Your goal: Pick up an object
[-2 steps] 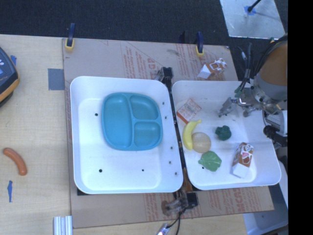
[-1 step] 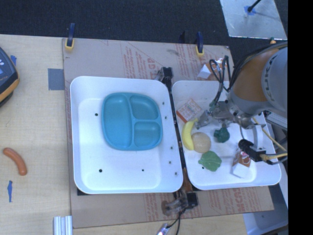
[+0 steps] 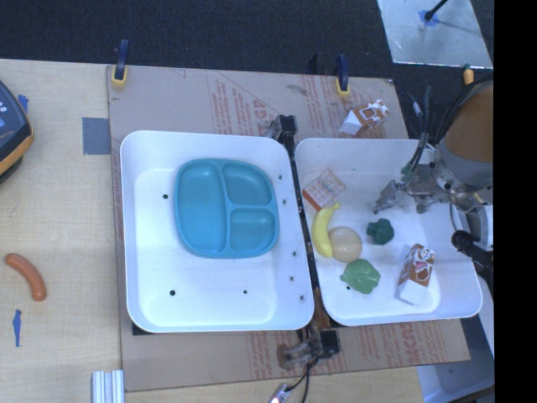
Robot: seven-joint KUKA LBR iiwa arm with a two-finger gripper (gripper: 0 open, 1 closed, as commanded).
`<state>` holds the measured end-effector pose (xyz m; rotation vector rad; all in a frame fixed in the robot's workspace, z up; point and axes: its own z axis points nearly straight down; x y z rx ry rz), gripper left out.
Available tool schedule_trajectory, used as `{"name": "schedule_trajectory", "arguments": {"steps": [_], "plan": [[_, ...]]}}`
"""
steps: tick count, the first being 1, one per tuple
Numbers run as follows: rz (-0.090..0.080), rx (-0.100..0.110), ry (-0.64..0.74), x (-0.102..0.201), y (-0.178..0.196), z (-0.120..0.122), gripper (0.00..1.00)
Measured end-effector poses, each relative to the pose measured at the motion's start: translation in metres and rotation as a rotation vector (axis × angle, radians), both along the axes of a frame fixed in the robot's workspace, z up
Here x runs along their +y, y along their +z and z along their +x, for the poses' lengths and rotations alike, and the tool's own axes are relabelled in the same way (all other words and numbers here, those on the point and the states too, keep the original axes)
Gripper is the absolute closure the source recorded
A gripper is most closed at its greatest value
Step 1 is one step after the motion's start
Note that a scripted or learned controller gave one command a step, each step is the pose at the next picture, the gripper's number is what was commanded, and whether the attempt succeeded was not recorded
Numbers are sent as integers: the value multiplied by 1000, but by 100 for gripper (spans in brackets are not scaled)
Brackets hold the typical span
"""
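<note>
Claw (image 3: 394, 196) near the right bin's (image 3: 352, 149) far edge — grip state unclear; descend squarely over the broccoli (image 3: 380, 231) — then clench

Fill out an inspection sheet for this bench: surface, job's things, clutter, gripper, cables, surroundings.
Surface: wooden bench bearing brown cardboard sheet, left white bin and right white bin.
Job's things: right bin holds yellow banana, pale round fruit, dark green broccoli piece, light green leafy piece, two small cartons. Left bin holds blue divided plate.
Clutter: orange sausage on bench; another carton on cardboard.
Gripper: gripper low over right bin, nothing seen between the fingers.
Cables: wires at front edge.
Surroundings: dark carpet.
</note>
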<state>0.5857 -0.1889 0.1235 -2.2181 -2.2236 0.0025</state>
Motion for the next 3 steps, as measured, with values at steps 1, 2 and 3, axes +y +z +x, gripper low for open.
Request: {"name": "schedule_trajectory", "arguments": {"steps": [1, 2, 3], "plan": [[1, 3, 4, 55, -32, -23, 0], [0, -1, 2, 16, -13, 27, 0], [1, 4, 2, 44, -32, -36, 0]]}}
